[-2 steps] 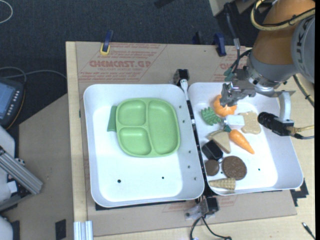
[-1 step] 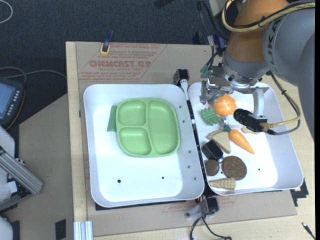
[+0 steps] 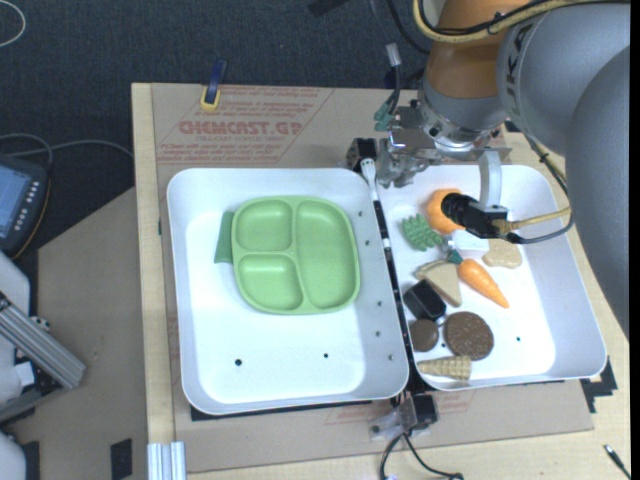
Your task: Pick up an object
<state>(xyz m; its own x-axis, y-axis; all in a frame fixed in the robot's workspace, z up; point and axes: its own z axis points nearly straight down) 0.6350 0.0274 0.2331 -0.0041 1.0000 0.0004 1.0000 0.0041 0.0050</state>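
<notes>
Where the grey arm reaches in from the right, its orange band sits above a wrist that hangs over the far left corner of the right bin (image 3: pixel 590 338), and the claw (image 3: pixel 405 168) hovers low there, just beside the divide between the two bins. Whether it is open or closed cannot be told from this angle — the wrist hides the tip, and nothing is seen gripped.

Candidates for picking all lie in the right bin, clustered toward its left half. A green leafy toy (image 3: pixel 419 232) lies nearest the claw, and an orange round piece (image 3: pixel 438 208) sits just beyond it, partly behind a black part of the arm's fittings. Toward the near side come a carrot (image 3: pixel 482 280) lying at a slant, a pale beige piece (image 3: pixel 503 256) beside it, a tan wedge (image 3: pixel 441 280), a black block (image 3: pixel 425 301), a small brown disc (image 3: pixel 424 334), a larger brown cookie (image 3: pixel 469 335), and a waffle cone (image 3: pixel 446 370) at the near rim.

The left bin (image 3: pixel 200 348) holds a green divided plate (image 3: pixel 297 253) with three compartments — set on top of a darker green flat piece (image 3: pixel 222 240). Both bins rest on the desk (image 3: pixel 150 268), which is covered with cardboard.
</notes>
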